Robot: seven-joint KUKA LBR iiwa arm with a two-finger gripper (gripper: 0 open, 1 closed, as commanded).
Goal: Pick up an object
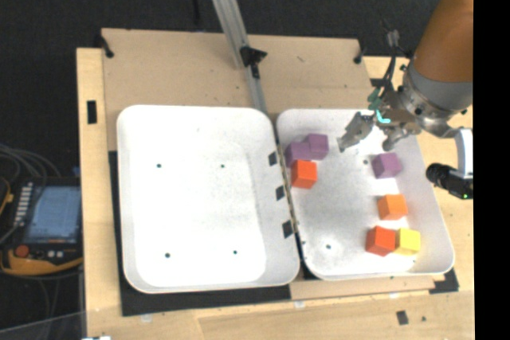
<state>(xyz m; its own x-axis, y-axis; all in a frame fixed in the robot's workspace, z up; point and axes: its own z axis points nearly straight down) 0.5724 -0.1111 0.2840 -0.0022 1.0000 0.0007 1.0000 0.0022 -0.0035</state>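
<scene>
- Blocks are crowding the near end of the right bin [446,251]: a yellow cube [409,240] is touching an orange-red cube [382,240], so a descent there is risking a finger landing on the neighbour and pushing both aside.
- Further up, an orange cube [391,206] and a purple cube [387,165] are sitting apart, offering cleaner targets.
- Beside the divider, a second orange-red cube [304,173] is pressing against a purple pair [307,146]; the wall is leaving little finger room.
- Above them, the gripper [370,136] is hovering with fingers spread wide, holding nothing and touching no block; the purple cube is lying just beyond one fingertip, likely to be nudged rather than straddled.
</scene>
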